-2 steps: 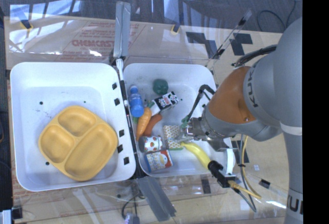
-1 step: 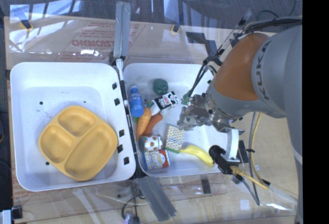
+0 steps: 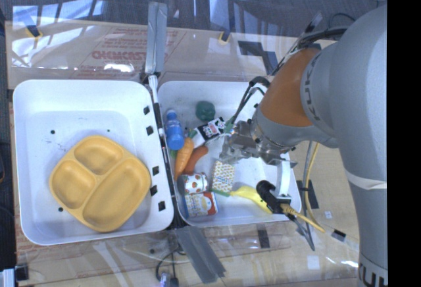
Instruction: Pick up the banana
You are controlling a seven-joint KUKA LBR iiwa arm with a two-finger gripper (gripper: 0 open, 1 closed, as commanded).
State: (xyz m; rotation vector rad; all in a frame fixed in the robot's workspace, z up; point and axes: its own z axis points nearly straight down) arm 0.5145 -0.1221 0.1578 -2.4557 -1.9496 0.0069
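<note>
The banana [image 3: 246, 194] is yellow with a greenish stem. It lies near the front wall of the right bin [image 3: 197, 88], and its right end is hidden behind robot hardware. My gripper [image 3: 230, 147] hangs over the middle of that bin, a little behind and to the left of the banana. It sits just above a pale checked pad [image 3: 223, 176]. Nothing of the banana lies under the gripper.
The right bin also holds a blue bottle [image 3: 173, 131], a dark green lump [image 3: 206, 110], a carrot [image 3: 196, 158] beside an orange piece [image 3: 183, 155], a small black-and-white item [image 3: 212, 128] and a printed can [image 3: 196, 195]. A yellow divided plate [image 3: 99, 181] lies in the left bin [image 3: 39, 108].
</note>
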